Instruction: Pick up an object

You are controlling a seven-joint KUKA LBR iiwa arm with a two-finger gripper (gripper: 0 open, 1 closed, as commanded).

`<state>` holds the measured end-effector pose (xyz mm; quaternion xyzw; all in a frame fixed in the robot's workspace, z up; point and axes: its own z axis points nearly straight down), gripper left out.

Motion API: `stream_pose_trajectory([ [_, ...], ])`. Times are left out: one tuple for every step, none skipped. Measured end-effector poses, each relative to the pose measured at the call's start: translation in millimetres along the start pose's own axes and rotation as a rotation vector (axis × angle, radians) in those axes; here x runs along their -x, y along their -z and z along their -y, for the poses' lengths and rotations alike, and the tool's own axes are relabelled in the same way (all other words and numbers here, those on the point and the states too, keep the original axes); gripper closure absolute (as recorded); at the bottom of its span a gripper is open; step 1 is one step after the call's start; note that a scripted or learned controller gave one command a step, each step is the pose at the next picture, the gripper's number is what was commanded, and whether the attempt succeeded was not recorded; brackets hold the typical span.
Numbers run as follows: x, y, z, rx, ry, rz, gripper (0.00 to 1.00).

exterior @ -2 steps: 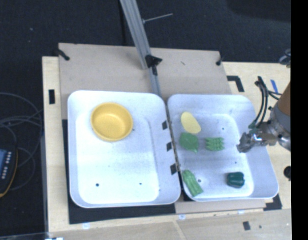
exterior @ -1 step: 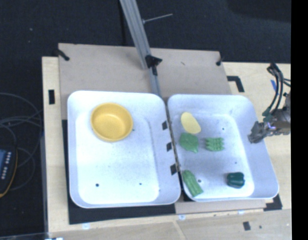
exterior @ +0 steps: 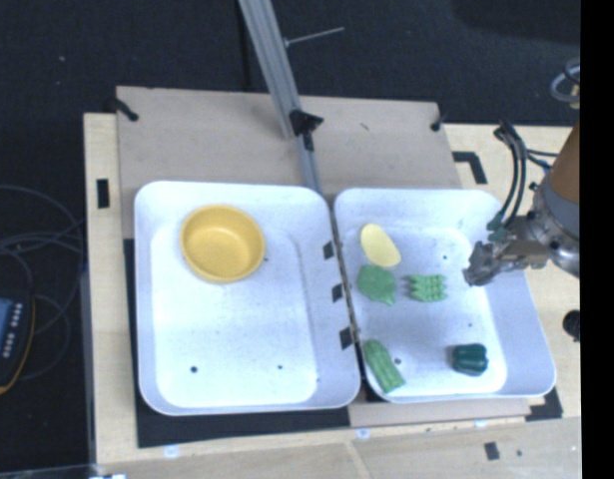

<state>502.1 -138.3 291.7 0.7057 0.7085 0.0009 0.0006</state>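
**Supervisor:** Report gripper position and jaw state.

**Operator:** I have the grey two-finger gripper (exterior: 483,264) over the right edge of the right-hand shallow white bin (exterior: 516,317). It is small and dark in my view, so I cannot tell how far the jaws stand apart, and I see nothing between them.

**Supervisor:** Which object is nearest?

**Operator:** The small ridged light-green plastic piece (exterior: 425,287), near the gripper to its left on the bin floor. Just beside that lies a knobbly green plastic vegetable (exterior: 377,284), with a pale yellow oval plastic piece (exterior: 379,245) touching or nearly touching its top. A dark green pepper-shaped toy (exterior: 469,358) sits toward the bin's near right corner, and a long green ridged toy (exterior: 383,365) lies against the divider. The left bin holds a round yellow plastic bowl (exterior: 223,242).

**Supervisor:** Handling assessment?

**Operator:** I judge the ridged piece light, stiff and probably hollow; smooth plastic may slip. I would close across its narrow width, ridges against the pads, approaching from straight above. It stands apart enough from its neighbour to admit a finger.
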Motion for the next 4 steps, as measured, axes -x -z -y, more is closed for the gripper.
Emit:
stream_pose_trajectory([
  [-49,-16,-5,-0.002,-0.001,0.0,1.0],
  [-103,-27,-12,-0.002,0.0,0.0,1.0],
  [-161,-40,-7,-0.002,0.001,0.0,1.0],
  [-206,-35,-5,-0.001,0.0,-0.001,1.0],
])
